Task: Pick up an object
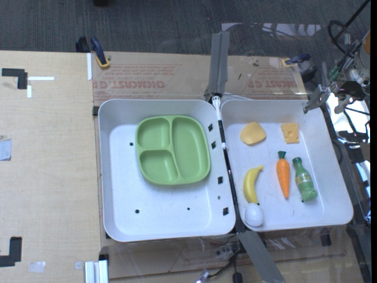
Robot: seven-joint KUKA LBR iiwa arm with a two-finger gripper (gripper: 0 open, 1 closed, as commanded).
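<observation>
Closest to the lens, a smooth white egg [253,215] is seen at the near edge of the right bin [343,196], a shallow tray of glossy white plastic with rounded corners. Just behind the egg, a curved yellow banana [252,183] is laid lengthwise. Beside it, a tapered orange carrot [284,174] with a green top is placed, and next to that a small green bottle [304,180] is laid on its side. Further back, a rounded, flattish yellow piece [253,134] and a pale holed cheese wedge [290,132] are set apart from each other.

The left bin [101,175], of the same white plastic, is occupied by a matte green plate [173,150] with rounded corners, divided into three compartments.

Both bins are carried on a tabletop [47,187] of pale wood grain, with a brown printed cardboard sheet [153,78] under their far edge and a blue clamp [101,56] fixed at its corner. Beyond, dark grey carpet [153,10] is seen.

The hand [330,93] is seen among cables above the far right corner of the right bin; whether it is open or closed cannot be told. The cheese wedge lies nearest it, while the egg and banana lie well apart from it.
</observation>
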